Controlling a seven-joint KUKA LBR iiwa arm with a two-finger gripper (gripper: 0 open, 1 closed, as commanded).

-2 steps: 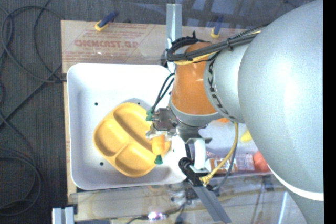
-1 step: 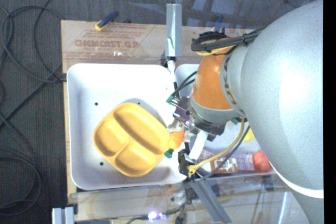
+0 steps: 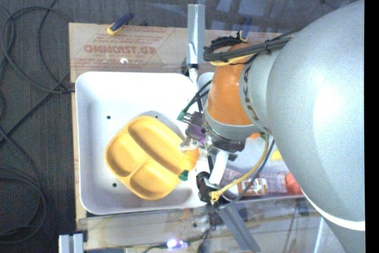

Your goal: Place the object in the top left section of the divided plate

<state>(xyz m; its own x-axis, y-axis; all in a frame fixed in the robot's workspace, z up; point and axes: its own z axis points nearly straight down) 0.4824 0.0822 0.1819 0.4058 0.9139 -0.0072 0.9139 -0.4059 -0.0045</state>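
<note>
Reaching in from the right, the grey arm (image 3: 320, 121) with its orange wrist band (image 3: 228, 98) hangs over the seam between the two white bins, with the gripper (image 3: 198, 154) at the right edge of the yellow divided plate (image 3: 145, 157). Jaw state cannot be determined: the wrist body and cabling hide the tips. A small orange piece with a green tip (image 3: 188, 164) shows just beside the plate's right rim, under the wrist; this is judged to be the task object, though too little shows to name it or to say whether it is held. The plate lies tilted in the left bin (image 3: 95, 127), a rounded, glossy moulded plastic form with three shallow sections parted by raised ridges. Judged from its size and sheen, the object is probably light, rigid and smooth, so it may slip; take hold across its thicker middle rather than at the green end. The right bin holds a flat printed packet (image 3: 251, 186) and a red item (image 3: 295, 182). Both bins are smooth, shallow, round-cornered trays set on a cardboard-covered tabletop (image 3: 130, 47).
</note>
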